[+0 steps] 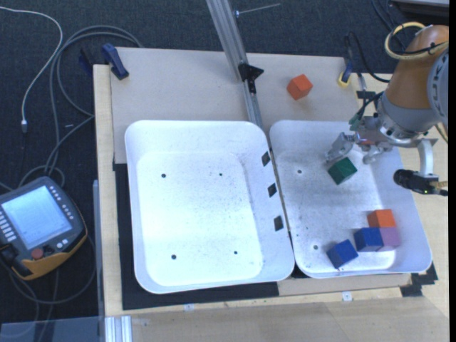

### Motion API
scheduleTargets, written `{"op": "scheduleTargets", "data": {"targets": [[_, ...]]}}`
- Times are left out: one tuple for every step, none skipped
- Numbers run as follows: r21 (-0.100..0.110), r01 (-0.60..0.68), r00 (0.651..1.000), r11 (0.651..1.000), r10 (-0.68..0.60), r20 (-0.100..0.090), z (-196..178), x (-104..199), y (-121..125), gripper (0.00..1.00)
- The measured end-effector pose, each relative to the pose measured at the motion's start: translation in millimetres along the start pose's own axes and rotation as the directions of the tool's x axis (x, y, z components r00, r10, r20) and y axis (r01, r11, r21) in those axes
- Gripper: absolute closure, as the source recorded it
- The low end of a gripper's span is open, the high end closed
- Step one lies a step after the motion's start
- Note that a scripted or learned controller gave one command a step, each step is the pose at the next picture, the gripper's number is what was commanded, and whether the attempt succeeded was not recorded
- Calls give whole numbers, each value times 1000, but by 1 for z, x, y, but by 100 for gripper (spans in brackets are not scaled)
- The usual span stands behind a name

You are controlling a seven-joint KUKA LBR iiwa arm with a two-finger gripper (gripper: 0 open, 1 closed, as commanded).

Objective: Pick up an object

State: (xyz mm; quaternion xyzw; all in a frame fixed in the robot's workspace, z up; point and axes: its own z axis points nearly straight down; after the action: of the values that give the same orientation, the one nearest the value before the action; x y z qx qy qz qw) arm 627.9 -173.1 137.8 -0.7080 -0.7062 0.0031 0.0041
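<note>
My gripper [354, 153] hangs over the upper part of the right bin [308, 137], with its two fingers spread apart. A green block [343, 170] lies tilted on the bin floor just below the left finger [337, 149]; it is beside that fingertip, not between the fingers. In the bin's lower right corner sit an orange block [382, 217], a blue block [369, 239], a purple block [390, 236] and a second blue block [342, 253].
An orange cube [300, 86] rests on the bench behind the right bin. The left bin [135, 144] stands beside it, across a divider. A metal pole [226, 27] slants up from between the bins. A blue clamp [114, 60] is at the bench's far left corner.
</note>
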Motion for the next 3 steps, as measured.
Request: {"op": "scheduleTargets", "data": {"targets": [[-4, 4, 1000, 1000, -4, -1, 41, 22, -6, 0], [-12, 4, 1000, 1000, -4, 0, 27, 21, -4, 100], [-20, 9, 1000, 1000, -9, 0, -77, 93, -9, 100]]}}
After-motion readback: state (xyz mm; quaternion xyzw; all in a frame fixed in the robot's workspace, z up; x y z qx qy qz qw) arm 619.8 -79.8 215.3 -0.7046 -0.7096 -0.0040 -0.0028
